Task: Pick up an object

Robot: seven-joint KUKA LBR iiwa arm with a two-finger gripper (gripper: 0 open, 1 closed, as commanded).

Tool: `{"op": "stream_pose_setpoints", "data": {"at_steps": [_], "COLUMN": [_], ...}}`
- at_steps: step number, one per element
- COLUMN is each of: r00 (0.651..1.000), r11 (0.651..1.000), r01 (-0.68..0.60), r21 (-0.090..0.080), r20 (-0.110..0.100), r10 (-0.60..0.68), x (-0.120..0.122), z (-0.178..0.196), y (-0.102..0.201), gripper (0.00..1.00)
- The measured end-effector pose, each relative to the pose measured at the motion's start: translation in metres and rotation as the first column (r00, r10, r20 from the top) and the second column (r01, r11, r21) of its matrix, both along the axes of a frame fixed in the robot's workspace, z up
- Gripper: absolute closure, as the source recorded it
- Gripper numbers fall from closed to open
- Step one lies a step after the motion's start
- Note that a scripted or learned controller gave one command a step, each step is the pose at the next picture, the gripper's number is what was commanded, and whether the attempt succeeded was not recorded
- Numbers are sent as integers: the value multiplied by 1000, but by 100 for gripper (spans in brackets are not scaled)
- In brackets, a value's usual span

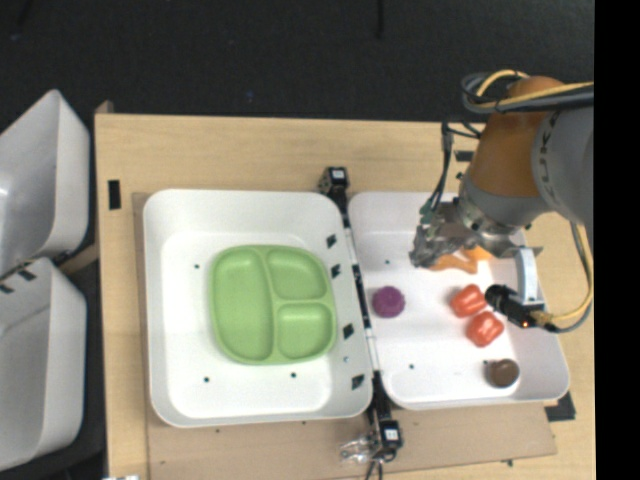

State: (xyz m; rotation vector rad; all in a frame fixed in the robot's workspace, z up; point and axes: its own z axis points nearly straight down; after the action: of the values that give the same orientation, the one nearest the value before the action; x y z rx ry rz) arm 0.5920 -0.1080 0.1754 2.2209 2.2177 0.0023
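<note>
In the right bin [400, 368] lie a purple round piece [388, 301], two red pieces [466, 299] [484, 329], a brown round piece [501, 372] and an orange piece [468, 260]. My gripper [434, 252] hangs low over the bin's upper middle, just left of the orange piece, which its body partly hides. It stands above and to the right of the purple piece.
The left bin [180, 368] holds a green divided plate [270, 301]. A black clip [333, 179] sits at the top of the seam between the bins. Cables trail off the arm near the right bin's right rim [555, 313].
</note>
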Motion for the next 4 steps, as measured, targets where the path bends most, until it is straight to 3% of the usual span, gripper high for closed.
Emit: {"op": "stream_pose_setpoints", "data": {"at_steps": [2, 4], "r00": [1000, 1000], "r11": [1000, 1000], "r01": [-3, -7], "r21": [-1, 1], "r20": [2, -4], "r10": [3, 7], "x": [-16, -3], "z": [101, 87], "y": [0, 86], "gripper": [100, 100]}}
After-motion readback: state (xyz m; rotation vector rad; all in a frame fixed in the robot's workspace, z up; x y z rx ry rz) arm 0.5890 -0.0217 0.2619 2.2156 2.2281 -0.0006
